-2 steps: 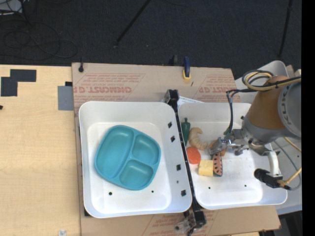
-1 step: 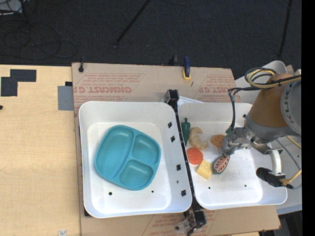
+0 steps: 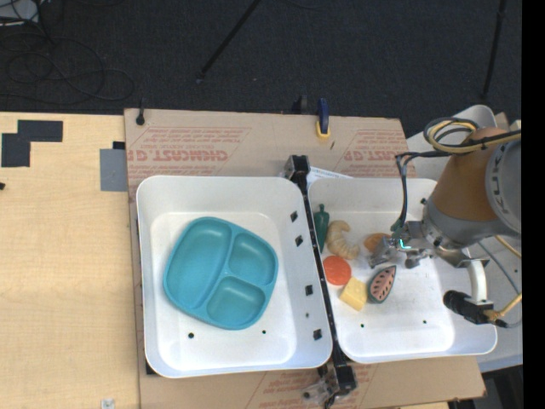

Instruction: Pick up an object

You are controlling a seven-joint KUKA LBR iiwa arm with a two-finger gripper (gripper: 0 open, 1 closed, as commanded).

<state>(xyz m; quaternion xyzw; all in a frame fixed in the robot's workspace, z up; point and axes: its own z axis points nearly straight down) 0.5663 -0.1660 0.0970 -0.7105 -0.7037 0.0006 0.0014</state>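
Observation:
The right bin point(image 3: 426, 335) holds several small toy foods in its left half: a green bottle-like piece point(image 3: 321, 221), a tan croissant point(image 3: 342, 239), an orange round piece point(image 3: 337, 270), a yellow wedge point(image 3: 353, 294), a small orange-brown piece point(image 3: 375, 242) and a dark oval piece with a pink face point(image 3: 382, 283). My gripper point(image 3: 407, 250) hangs low over the bin just right of the orange-brown piece and above the dark oval piece. The wrist body hides its tips. Nothing shows between them.
A teal divided plate point(image 3: 221, 272) lies in the left bin point(image 3: 162, 203). A black divider with clips point(image 3: 311, 262) runs between the bins. The arm's grey and orange body point(image 3: 468, 194) covers the right bin's far right side. Cardboard lies under both bins.

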